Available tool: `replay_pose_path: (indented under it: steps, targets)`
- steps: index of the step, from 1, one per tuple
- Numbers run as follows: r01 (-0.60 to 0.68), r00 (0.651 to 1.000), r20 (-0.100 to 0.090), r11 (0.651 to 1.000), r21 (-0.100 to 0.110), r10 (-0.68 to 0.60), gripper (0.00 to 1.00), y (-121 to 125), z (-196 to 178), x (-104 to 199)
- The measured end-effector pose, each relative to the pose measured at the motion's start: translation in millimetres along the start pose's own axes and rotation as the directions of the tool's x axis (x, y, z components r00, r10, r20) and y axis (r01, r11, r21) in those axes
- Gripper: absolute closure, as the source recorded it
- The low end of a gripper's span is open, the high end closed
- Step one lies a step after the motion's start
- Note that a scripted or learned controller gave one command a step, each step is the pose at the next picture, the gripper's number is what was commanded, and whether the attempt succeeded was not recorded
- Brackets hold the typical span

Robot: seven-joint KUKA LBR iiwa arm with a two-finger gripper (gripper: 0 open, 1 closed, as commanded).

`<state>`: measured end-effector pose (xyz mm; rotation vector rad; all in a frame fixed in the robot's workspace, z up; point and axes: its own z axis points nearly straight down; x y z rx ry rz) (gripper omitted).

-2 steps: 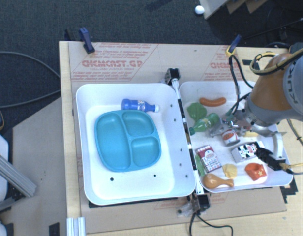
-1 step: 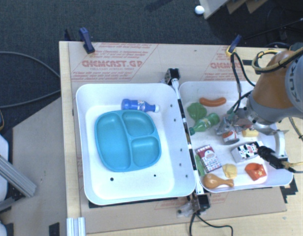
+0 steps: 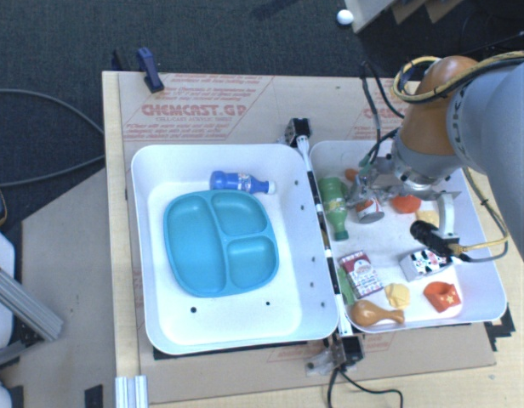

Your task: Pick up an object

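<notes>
Arm's down in the right bin, poking around the toy food pile

The gripper (image 3: 370, 195) sits low in the right bin (image 3: 492, 300), right next to a small can (image 3: 369, 212) and the green bottle (image 3: 334, 206), but honestly I cannot tell whether it's open, closed or actually gripping anything. Also in there: a red carton (image 3: 360, 272), a drumstick (image 3: 377, 314), a yellow piece (image 3: 398, 294) and a red piece (image 3: 442, 295). The left bin (image 3: 151, 228) has a blue divided plate (image 3: 221, 241) and a blue bottle (image 3: 238, 182) lying just behind it.
</notes>
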<state>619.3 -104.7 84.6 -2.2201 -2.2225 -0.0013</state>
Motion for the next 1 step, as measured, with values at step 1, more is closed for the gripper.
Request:
replay_pose_path:
  steps: [1]
  targets:
    - [0.0,1.0,0.0,1.0,-0.001,0.0,1.0,-26.2,-100.5,56.6]
